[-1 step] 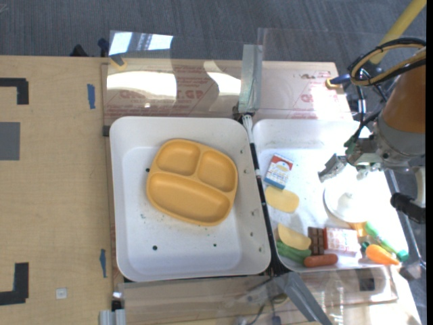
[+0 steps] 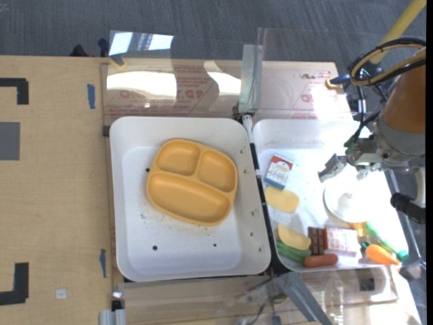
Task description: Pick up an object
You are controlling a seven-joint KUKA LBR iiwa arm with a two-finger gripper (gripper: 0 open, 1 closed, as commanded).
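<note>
My gripper (image 2: 348, 169) hangs over the right bin (image 2: 308, 137), near its right side, open with nothing between its fingers (image 2: 329, 168). Just below it lies a small white plate (image 2: 343, 206). To its left stands a small white, blue and red carton (image 2: 278, 171), with a pale yellow piece (image 2: 282, 200) under it. Along the bin's near edge lie a yellow slice (image 2: 293, 237), a green vegetable (image 2: 291, 251), a red sausage (image 2: 319, 261), a brown and white wrapped bar (image 2: 335, 240) and an orange carrot (image 2: 379, 253).
The left bin (image 2: 128, 195) holds an orange divided plate (image 2: 193, 181). A clear upright panel (image 2: 249, 80) stands behind the divide between the bins. Cables (image 2: 379, 56) loop above the arm at the right. Cardboard covers the bench at the left.
</note>
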